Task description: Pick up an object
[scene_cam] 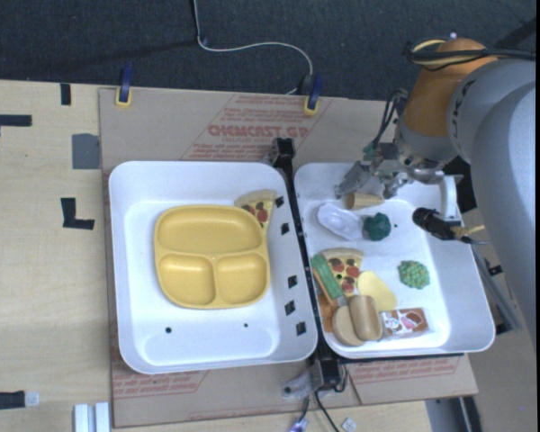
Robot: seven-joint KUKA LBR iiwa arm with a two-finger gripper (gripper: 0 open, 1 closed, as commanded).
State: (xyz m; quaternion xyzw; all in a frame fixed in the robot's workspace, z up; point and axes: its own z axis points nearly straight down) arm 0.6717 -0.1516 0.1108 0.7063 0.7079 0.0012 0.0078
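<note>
While our arm point(472, 106) leans in over the far corner of the right bin point(472, 318), we take stock from the biggest thing down. Beside it, the left bin point(126, 268) bears a yellow divided tray point(211, 255) with a pizza slice toy point(261, 207) tucked at its far right corner. Our gripper point(371, 180) hangs low over the right bin's far end; its fingertips are lost against the grey hardware, so we cannot tell how it stands, and we see nothing held in it. Just below it lies a clear plastic piece point(337, 220), touching or nearly touching a dark green toy point(376, 227), and these two are the nearest candidates. Nearer the camera sit a second pizza slice point(342, 268), a pale yellow wedge point(375, 288), a bread-like roll point(355, 318), a small printed card point(405, 320), and, off to the right, a light green broccoli-like toy point(415, 274). We judge the dark green toy the best pick: small, light, probably stiff plastic, rounded and a bit slippery, so we would close across its middle, square from above, keeping clear of the thin, slick clear piece
</note>
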